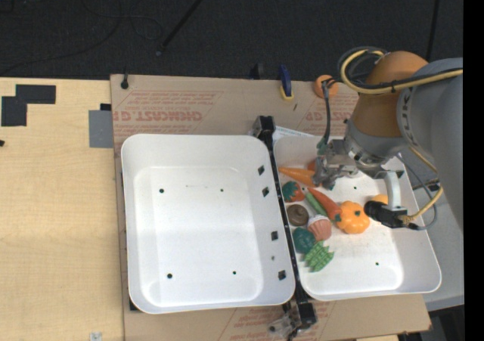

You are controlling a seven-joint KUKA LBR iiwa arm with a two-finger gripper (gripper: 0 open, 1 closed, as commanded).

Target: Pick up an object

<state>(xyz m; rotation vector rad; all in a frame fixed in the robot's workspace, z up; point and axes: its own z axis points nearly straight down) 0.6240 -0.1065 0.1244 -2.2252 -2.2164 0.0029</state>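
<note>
beside the carrot (324, 200): orange pumpkin (352, 218), green toys (318, 257).

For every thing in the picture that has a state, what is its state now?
pincer: low in the right bin, over the toys
left bin: holds nothing
right bin: holds the toys, heaped near its left wall
orange pumpkin toy: lying loose
carrot toy: lying slanted
green leafy toy: lying loose

We see a robotics lab: a pale wooden bench (53, 203) bearing two shallow white plastic bins (151, 256), a brown cardboard sheet (189, 109), and loose black cables (136, 22) behind.
</note>
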